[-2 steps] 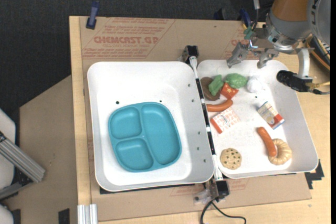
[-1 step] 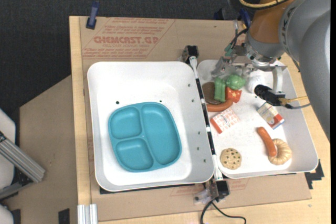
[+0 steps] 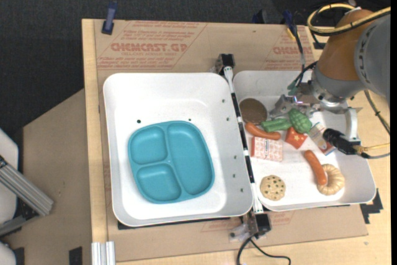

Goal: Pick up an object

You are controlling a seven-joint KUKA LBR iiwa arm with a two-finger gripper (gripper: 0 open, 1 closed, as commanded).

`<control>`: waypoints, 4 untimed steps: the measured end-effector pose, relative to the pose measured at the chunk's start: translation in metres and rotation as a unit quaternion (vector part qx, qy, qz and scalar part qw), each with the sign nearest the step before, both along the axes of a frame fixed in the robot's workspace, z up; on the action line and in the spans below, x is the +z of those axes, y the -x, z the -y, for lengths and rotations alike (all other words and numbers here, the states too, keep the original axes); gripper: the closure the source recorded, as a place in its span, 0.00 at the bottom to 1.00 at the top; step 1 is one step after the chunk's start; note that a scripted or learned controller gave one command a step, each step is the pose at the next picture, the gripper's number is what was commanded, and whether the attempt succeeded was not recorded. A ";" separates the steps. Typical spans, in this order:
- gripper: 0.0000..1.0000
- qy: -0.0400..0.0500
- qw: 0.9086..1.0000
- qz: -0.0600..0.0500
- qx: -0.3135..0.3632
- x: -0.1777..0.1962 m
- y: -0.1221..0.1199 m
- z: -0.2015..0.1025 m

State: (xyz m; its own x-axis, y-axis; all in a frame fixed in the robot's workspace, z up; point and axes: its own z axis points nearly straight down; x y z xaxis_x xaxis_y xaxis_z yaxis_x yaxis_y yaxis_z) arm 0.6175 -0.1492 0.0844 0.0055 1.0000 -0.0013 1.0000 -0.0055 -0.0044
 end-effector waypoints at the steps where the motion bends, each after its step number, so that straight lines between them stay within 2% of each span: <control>1: 1.00 0.000 1.000 0.003 0.002 0.011 -0.003 -0.004; 2: 1.00 0.002 1.000 0.006 0.001 0.117 0.059 0.023; 3: 0.00 0.000 1.000 0.003 0.003 0.110 0.059 0.020; 4: 0.00 0.001 1.000 0.006 0.004 0.027 0.058 0.049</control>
